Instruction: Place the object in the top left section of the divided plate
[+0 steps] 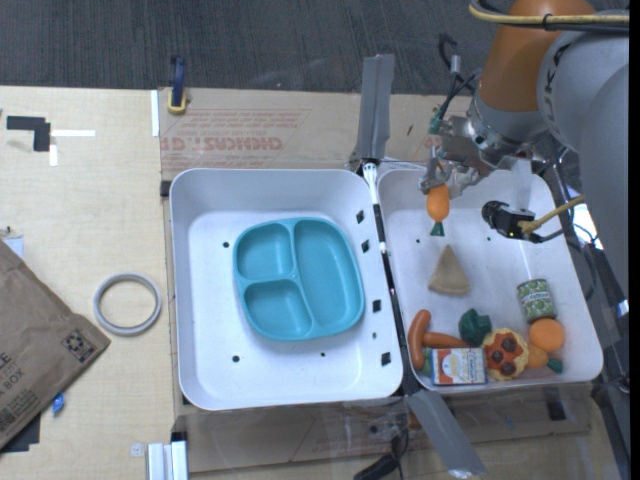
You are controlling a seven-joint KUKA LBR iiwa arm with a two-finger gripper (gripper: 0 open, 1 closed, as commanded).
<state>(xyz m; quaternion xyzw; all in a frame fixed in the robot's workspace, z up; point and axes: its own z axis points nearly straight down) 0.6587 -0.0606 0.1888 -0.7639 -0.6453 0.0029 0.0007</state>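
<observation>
My arm (560,78) reaches in from the right, its orange band high over the far corner of the right bin (572,268). My tool (440,180) hangs above that bin's far left corner, and between its fingers I pinch the orange carrot (437,205) — the carrot hangs upright, its small green tip pointing down, lifted clear of the bin floor.

The divided plate (298,276) lies in the middle of the left bin (200,298), teal, with three sections: two smaller ones on its left side and a long one on its right. The carrot is well apart from it, on the other side of the wall where the two bins meet.

Below the carrot in the right bin lies a tan wedge (450,272). Along the near edge sit a red sausage (419,337), a dark green vegetable (474,324), a small printed carton (460,365), a pizza slice (505,353) with red spots, and an orange fruit (546,336). A green-labelled can (535,297) stands just above the fruit. A black fitting with a yellow cable (510,218) hangs over the far part of this bin.

On the surface (80,218) left of the bins lie a grey tape ring (127,302) and — at the near left edge — a brown cardboard box (40,348).
</observation>
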